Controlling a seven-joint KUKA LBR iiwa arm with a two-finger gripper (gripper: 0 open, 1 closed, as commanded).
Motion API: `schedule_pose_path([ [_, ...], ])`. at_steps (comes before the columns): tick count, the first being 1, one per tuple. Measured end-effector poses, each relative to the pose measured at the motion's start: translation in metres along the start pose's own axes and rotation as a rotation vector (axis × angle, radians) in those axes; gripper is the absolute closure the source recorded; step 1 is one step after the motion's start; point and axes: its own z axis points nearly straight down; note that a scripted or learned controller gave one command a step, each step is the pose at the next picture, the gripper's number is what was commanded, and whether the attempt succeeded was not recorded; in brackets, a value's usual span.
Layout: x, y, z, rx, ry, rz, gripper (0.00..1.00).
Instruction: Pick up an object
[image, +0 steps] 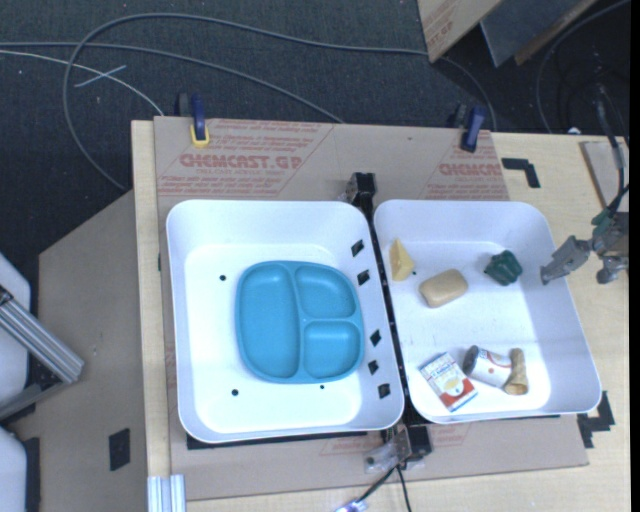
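The right bin (530, 318) holds several small objects. A yellow wedge (401, 260) lies by its left wall, with a tan oblong lump (443, 288) beside it. A dark green piece (504, 266) sits toward the far right. Near the front lie a red and white carton (447, 380), a small can (487, 366) and a tan stub (516, 372). My gripper (585, 264) hangs over the bin's right rim, just right of the green piece. Its fingers (558, 261) are spread open with nothing between them.
The left bin (200, 290) carries a blue divided plate (298, 320). Black clips line the wall between the bins. Two clamps (200, 127) (472, 128) pin the cardboard at the bench's far edge. Cables and a cardboard box (450, 25) lie beyond the bench.
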Motion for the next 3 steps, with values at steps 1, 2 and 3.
schedule_pose_path([
  [1,0.001,0.002,-0.007,-0.012,-0.004,-0.004,0.00],
  [2,0.009,0.007,0.052,-0.007,-0.001,-0.005,0.00],
  [3,-0.001,0.007,0.107,-0.009,-0.002,-0.003,0.00],
])
